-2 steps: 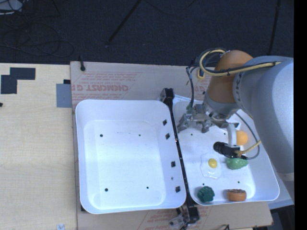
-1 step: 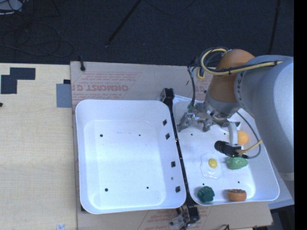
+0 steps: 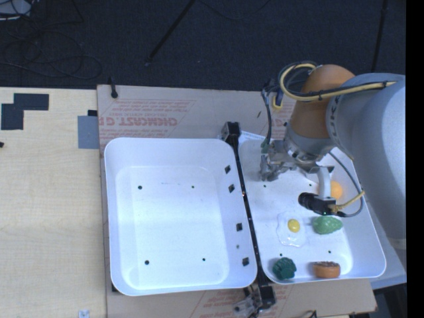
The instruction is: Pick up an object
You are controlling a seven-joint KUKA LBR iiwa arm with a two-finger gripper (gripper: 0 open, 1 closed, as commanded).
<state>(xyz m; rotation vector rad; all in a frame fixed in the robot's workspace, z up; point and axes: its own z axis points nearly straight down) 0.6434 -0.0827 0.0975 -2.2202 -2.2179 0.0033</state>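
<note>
On the far left of the bench, pale wood surface [image 3: 46, 211] carries a few dark grey and black patches near its upper edge. Next comes a sheet of brown cardboard [image 3: 165, 114] with reversed red lettering, lying under both bins. The left bin [image 3: 122, 158], shallow and white, sits on it with small dark dots on its floor. A black clamp strip [image 3: 242, 204] runs down the seam where the two bins meet.

Right of the seam, the right bin [image 3: 371, 260] holds all the loose items, grouped in its nearer half. A dark green leafy piece [image 3: 285, 268] lies near the front wall, closest to the seam. Just above it is a fried-egg toy [image 3: 292, 228], white with a yellow centre. An orange-brown round piece [image 3: 326, 269] sits near the front wall, to the right of the dark green one. A light green piece [image 3: 327, 224] rests just right of the egg. An orange ball [image 3: 336, 190] shows above it, partly hidden by arm hardware and a black fitting.

The gripper [image 3: 268, 171] is lowered into the far half of the right bin, close to the seam and well apart from the items. Whether its claw is open or closed cannot be determined from this angle; nothing is seen between its tips. The grey arm [image 3: 371, 131] with its orange band enters from the right.
</note>
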